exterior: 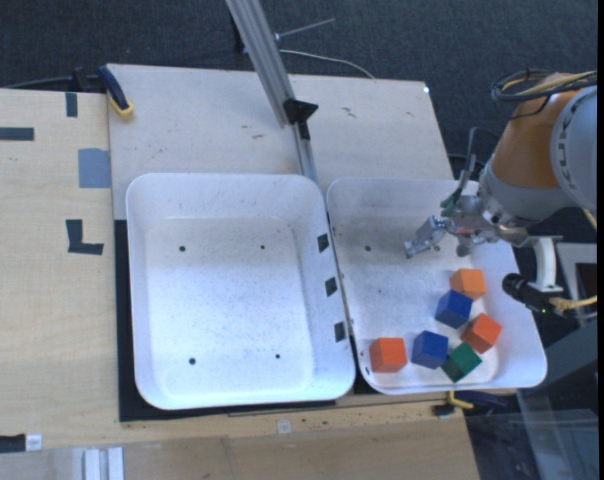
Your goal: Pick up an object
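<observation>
The bench (42,298) is light wood with two white bins on it side by side, left bin (147,298) and right bin (382,208), touching.

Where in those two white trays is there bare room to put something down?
The left bin has a bare floor wall to wall. In the right bin, the free patch runs along the wall shared with the left bin, up to the far rim. It is crowded at the near right corner: three orange cubes, two blue cubes and a green cube. The pincer hangs above them.

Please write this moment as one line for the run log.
gripper: above right bin, nothing held | blocks: six, right bin near corner | pick: not done
</observation>
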Controlling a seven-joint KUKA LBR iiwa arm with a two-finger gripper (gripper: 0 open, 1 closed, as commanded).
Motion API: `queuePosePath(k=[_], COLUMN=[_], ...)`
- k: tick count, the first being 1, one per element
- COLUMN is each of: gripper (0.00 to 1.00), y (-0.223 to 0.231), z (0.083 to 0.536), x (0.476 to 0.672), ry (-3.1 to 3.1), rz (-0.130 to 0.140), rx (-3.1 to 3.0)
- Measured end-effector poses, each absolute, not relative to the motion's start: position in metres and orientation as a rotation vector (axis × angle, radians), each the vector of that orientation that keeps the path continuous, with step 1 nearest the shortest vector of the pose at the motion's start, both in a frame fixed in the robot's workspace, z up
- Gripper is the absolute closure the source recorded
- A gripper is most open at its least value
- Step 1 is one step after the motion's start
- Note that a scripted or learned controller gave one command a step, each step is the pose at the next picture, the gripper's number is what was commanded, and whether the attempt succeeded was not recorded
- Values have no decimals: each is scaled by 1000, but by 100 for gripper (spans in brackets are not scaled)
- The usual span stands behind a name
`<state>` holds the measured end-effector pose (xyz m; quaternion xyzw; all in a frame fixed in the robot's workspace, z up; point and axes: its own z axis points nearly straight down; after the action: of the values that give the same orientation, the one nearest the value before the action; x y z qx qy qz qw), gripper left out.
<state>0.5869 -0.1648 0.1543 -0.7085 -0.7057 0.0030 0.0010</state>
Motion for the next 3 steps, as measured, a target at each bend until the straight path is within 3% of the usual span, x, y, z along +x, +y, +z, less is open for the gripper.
queuePosePath(k=[1, 3], gripper=[0, 0], y=[-203, -205], z=[113, 112], x=[518, 517], ry=[-2239, -2243], rz=[-8, -14], rx=[-2232, -2235])
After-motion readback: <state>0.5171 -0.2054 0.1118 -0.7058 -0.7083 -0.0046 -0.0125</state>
